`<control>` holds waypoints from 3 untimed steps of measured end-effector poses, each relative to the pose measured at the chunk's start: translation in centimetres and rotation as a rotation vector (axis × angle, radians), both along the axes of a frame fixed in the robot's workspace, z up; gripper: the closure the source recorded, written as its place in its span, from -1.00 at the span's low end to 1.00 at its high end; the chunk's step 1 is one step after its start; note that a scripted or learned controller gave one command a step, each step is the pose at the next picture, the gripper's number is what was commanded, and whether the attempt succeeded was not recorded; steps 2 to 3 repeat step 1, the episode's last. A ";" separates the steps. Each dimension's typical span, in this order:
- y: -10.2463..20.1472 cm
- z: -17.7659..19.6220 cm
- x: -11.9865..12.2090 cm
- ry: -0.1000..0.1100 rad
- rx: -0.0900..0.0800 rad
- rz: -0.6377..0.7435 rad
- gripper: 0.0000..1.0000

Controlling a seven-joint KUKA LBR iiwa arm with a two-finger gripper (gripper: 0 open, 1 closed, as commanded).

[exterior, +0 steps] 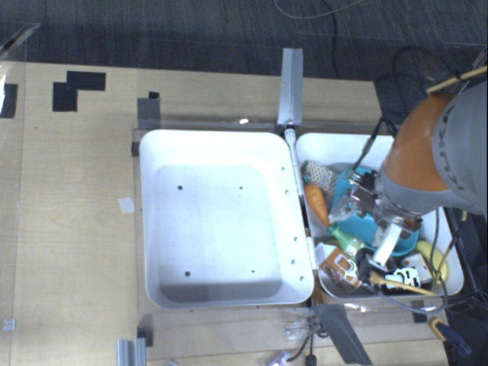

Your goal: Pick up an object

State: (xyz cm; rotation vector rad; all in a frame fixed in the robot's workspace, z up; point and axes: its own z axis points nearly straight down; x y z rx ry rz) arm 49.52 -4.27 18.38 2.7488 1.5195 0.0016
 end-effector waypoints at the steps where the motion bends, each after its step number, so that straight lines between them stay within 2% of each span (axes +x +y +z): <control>1: 11.8 -2.8 1.4 -0.007 -0.014 -0.100 -1.00; 3: 11.8 -2.8 1.4 -0.007 -0.014 -0.100 -1.00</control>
